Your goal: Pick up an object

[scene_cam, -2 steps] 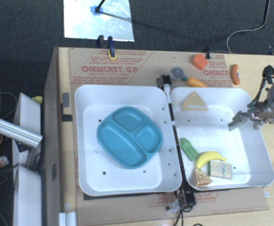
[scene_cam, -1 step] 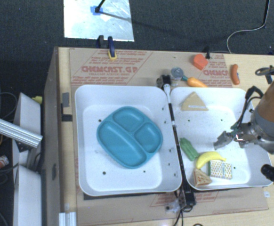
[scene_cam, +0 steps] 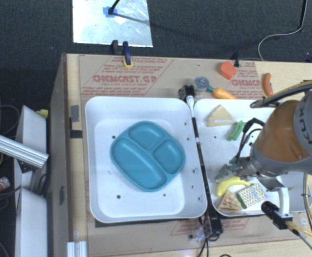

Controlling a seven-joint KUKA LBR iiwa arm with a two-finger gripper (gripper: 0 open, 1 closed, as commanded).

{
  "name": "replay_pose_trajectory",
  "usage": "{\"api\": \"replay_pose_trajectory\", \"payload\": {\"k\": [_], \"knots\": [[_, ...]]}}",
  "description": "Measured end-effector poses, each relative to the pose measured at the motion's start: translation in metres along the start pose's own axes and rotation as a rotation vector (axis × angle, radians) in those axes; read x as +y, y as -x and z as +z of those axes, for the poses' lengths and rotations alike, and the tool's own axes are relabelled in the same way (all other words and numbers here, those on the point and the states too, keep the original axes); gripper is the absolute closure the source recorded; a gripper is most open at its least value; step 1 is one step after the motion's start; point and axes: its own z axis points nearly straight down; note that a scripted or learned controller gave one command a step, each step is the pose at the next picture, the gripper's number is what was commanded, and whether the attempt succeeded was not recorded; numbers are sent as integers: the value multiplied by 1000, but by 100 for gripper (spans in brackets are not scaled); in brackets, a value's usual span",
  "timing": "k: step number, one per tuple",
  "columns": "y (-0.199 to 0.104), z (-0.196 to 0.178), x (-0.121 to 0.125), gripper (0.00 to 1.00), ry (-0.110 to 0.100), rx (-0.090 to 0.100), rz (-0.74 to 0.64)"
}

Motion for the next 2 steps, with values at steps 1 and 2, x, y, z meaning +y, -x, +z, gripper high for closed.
{"api": "replay_pose_trajectory", "payload": {"k": [1, 2], "knots": [[41, -1, 47, 0, 1, -2, 2], [74, -1, 130, 0, 2, -2, -1]]}}
